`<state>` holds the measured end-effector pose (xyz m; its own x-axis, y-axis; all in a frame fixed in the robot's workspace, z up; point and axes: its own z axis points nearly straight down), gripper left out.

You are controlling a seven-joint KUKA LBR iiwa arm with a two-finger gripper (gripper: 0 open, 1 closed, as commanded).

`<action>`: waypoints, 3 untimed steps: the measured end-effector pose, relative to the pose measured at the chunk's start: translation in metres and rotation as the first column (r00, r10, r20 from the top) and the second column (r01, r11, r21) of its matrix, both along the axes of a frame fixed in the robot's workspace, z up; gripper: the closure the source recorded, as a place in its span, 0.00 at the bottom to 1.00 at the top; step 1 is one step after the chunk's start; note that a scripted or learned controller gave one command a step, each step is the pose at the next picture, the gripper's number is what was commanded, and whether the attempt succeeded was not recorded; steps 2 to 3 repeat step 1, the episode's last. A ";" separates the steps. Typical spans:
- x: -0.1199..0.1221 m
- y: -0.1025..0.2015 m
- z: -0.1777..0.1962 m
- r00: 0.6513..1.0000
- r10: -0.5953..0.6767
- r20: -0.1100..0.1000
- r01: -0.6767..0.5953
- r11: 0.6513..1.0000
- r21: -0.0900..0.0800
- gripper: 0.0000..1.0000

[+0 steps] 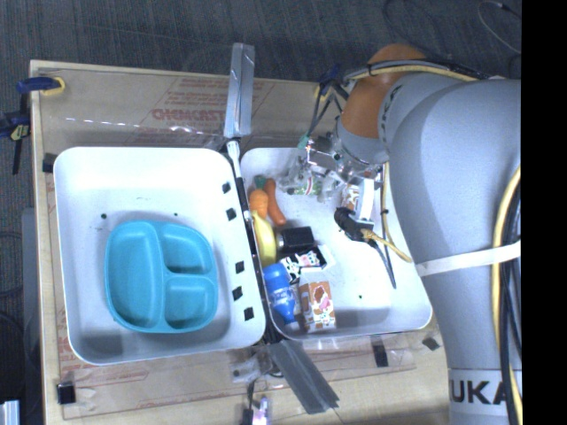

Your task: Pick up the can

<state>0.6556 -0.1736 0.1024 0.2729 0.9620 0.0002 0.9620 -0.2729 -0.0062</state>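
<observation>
where the right bin's (403, 304) near-left corner is, the blue can (281, 296) lies lengthwise near-to-far; pincer (321, 177) state unclear.

arm (452, 193): bulky grey casing | orange band (368, 104) above wrist | white lettering near base | black and yellow cables alongside

The grey arm (452, 202) reaches in from the right, its gripper (314, 177) lowered, wrist bent down.
</observation>
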 end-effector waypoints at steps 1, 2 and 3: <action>-0.003 0.059 0.107 0.994 -0.109 0.003 0.109 0.994 -0.001 1.00; -0.003 0.059 0.107 0.994 -0.109 0.003 0.109 0.994 -0.001 1.00; -0.003 0.059 0.107 0.994 -0.109 0.003 0.109 0.994 -0.001 1.00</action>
